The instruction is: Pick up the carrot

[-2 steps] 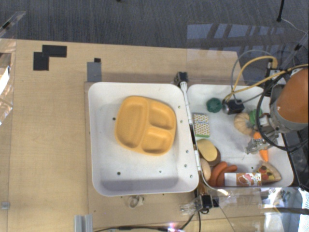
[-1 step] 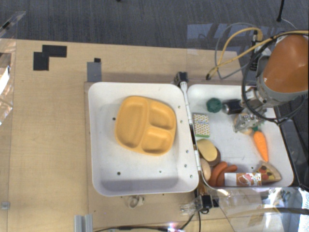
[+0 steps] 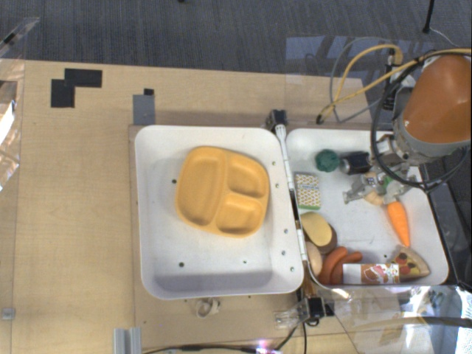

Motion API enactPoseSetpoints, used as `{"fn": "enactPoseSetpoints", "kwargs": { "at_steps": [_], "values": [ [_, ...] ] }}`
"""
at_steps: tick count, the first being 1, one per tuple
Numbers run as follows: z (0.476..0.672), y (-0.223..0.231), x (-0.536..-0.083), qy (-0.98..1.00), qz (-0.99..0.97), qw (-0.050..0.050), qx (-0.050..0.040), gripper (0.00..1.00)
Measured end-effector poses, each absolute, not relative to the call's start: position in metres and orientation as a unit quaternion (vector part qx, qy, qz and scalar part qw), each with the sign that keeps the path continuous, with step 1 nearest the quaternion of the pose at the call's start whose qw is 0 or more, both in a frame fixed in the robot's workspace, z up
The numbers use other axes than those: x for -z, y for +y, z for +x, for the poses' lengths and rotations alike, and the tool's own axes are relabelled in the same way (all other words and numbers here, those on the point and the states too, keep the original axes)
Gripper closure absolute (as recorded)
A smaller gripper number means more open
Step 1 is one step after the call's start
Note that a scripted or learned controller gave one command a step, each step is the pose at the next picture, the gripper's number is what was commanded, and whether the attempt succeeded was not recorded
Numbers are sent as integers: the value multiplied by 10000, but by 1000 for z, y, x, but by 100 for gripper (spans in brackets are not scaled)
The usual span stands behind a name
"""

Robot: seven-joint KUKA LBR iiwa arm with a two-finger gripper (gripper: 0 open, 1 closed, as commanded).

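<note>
Beside the metal gripper (image 3: 366,191), smooth tapered carrot (image 3: 399,222) on white bin (image 3: 428,220), grip state unclear

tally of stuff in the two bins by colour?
Orange: 1, carrot
Yellow: 2, divided plate, potato
Green: 2, round green item, green-and-white packet
Red: 2, sausages, red-labelled packet
Brown: 1, pizza slice
Total: 8
</note>
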State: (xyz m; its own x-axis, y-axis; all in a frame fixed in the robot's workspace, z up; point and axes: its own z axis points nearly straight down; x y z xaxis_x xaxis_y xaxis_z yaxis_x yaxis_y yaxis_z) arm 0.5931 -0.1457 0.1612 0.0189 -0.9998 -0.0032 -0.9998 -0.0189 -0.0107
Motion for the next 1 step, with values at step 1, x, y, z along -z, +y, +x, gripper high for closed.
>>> {"fn": "enactPoseSetpoints", "kwargs": {
  "at_steps": [1],
  "values": [
    [568,-197,-116,6649,-7469,33,10,0]
  ]
}}
